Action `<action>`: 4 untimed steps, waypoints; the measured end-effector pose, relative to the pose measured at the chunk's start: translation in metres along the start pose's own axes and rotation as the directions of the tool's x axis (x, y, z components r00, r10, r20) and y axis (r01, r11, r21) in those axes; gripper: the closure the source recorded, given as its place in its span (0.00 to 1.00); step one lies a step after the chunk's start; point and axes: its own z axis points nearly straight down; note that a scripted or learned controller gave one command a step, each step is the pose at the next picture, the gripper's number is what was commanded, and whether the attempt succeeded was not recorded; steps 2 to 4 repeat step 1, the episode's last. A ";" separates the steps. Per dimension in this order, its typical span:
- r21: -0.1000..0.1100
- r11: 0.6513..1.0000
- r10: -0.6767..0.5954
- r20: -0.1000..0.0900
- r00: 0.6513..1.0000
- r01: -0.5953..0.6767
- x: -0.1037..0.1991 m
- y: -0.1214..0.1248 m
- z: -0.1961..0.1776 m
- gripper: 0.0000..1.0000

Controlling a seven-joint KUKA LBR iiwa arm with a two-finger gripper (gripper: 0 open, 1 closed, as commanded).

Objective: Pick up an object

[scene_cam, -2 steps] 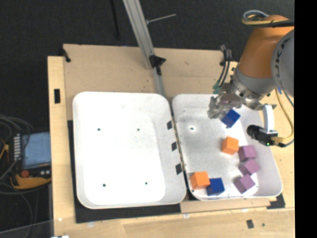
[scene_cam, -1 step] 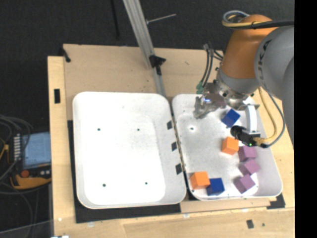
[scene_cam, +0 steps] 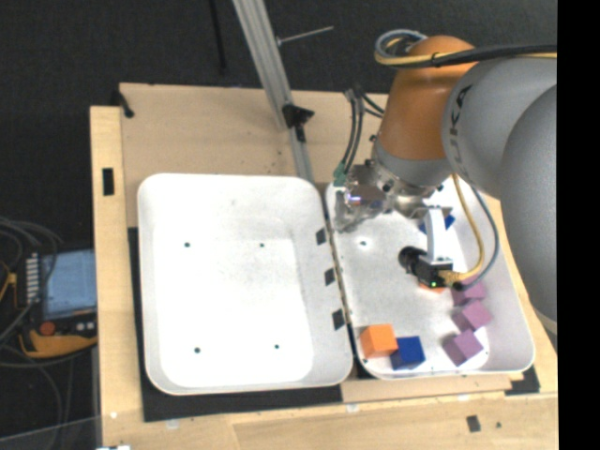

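We looked down at a slant from one fixed camera high above the bench point(scene_cam: 216, 134), far enough to take in both white bins point(scene_cam: 169, 251), with the arm point(scene_cam: 506, 111) entering from our right.

Setting: a robotics lab, as we read it. We list a bare plywood bench point(scene_cam: 187, 129) on a dark floor, two white bins point(scene_cam: 155, 279) set side by side on it, a grey industrial arm with an orange band point(scene_cam: 427, 111), a metal pole point(scene_cam: 267, 64) slanting over the bench, and loose cables beside a small blue device point(scene_cam: 70, 284) at the bench's edge.
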 end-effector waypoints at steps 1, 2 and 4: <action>-0.004 1.000 -0.002 -0.001 1.000 0.002 0.052 -0.004 -0.018 1.00; -0.004 1.000 -0.002 -0.001 1.000 0.002 0.052 -0.004 -0.018 1.00; -0.004 1.000 -0.002 -0.001 1.000 0.002 0.052 -0.004 -0.018 1.00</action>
